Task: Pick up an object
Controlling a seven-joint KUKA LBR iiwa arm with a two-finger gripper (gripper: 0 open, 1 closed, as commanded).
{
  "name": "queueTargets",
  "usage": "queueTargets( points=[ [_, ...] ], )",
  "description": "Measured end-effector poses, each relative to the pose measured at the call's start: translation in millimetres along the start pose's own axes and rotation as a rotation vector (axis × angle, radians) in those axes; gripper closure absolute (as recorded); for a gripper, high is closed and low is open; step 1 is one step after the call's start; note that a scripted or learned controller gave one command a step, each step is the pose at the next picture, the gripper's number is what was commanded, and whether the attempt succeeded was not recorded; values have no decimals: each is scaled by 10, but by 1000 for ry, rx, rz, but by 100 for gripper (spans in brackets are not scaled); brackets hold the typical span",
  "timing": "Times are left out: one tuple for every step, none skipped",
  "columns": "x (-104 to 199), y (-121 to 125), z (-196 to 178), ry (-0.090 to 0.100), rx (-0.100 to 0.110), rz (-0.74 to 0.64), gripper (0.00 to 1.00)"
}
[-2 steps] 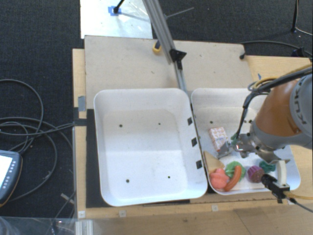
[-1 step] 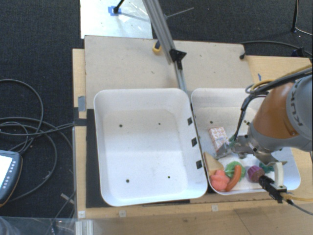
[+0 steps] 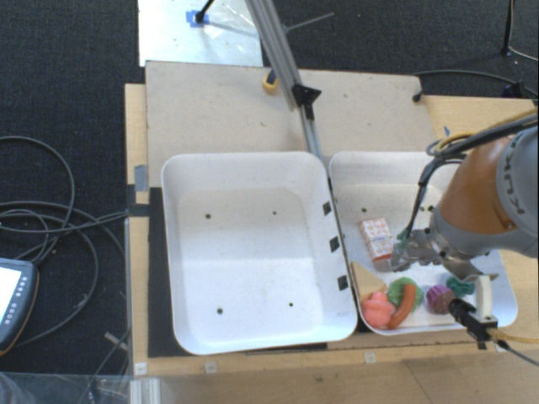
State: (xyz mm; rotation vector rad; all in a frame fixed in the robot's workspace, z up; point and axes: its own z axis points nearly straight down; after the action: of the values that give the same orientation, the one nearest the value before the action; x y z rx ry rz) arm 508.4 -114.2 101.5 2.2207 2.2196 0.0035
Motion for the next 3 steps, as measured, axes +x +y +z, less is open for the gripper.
queueTargets(
  points=[
    [17,28,-640,-2,-5,-6,100],
    [-76,9,-1221,-3,-6,-5,100],
    [-79,23,-1398,-1,-1,-6,100]
  ],
)
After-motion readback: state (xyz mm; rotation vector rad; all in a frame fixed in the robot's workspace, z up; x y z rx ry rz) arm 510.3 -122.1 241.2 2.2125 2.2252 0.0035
